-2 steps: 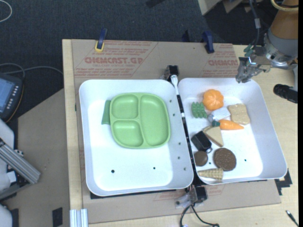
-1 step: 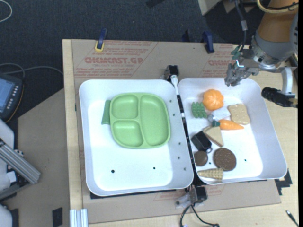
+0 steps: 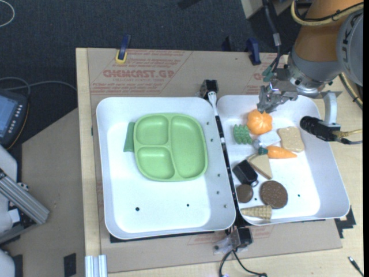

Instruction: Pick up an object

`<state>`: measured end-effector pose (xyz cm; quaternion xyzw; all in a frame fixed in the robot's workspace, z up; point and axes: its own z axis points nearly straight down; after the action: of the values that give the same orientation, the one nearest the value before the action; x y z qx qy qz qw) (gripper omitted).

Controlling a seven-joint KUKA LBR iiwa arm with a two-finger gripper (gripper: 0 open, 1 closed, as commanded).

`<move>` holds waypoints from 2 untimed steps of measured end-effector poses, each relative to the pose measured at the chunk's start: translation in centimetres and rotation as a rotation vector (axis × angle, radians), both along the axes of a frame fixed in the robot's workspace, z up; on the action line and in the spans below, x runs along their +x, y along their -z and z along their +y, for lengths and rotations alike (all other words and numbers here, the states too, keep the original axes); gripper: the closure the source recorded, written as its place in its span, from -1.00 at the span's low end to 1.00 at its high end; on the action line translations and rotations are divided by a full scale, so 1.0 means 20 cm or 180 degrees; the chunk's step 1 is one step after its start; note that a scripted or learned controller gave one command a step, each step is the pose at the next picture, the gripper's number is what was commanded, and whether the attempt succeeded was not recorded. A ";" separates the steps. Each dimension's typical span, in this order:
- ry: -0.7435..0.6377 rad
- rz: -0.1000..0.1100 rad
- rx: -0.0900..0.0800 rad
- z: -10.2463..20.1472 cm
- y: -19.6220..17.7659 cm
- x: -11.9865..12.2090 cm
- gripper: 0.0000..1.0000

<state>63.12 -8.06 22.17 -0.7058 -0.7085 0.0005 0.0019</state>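
**Gripper poised over the orange fruit at the back of the right bin**

The gripper (image 3: 270, 101) hangs near the rear wall of the right bin (image 3: 328, 180), its tips just above the orange fruit (image 3: 259, 122); nothing is visibly caught between them, and whether they are spread or closed cannot be told. The bin's back rim lies close behind the gripper, so room there is tight. Just left of the fruit sits a small green toy (image 3: 242, 134), close to the divider between the bins. To the right lie a tan bread slice (image 3: 291, 138) and a carrot (image 3: 280, 152). Toward the front are a black block (image 3: 245, 171), a pale wedge (image 3: 262, 166), two brown discs (image 3: 273, 193) and a cone (image 3: 256, 213). The bin's front right corner is bare. The left bin (image 3: 115, 201) holds a green divided tray (image 3: 170, 146), with open floor around it.
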 end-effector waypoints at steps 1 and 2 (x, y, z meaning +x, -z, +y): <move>-0.0004 -0.0005 0.0000 0.23 -0.01 -0.01 1.00; -0.0004 -0.0005 0.0001 0.46 -0.05 -0.06 1.00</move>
<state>61.99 1.09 23.27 -0.7053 -0.7089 -0.0002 0.0014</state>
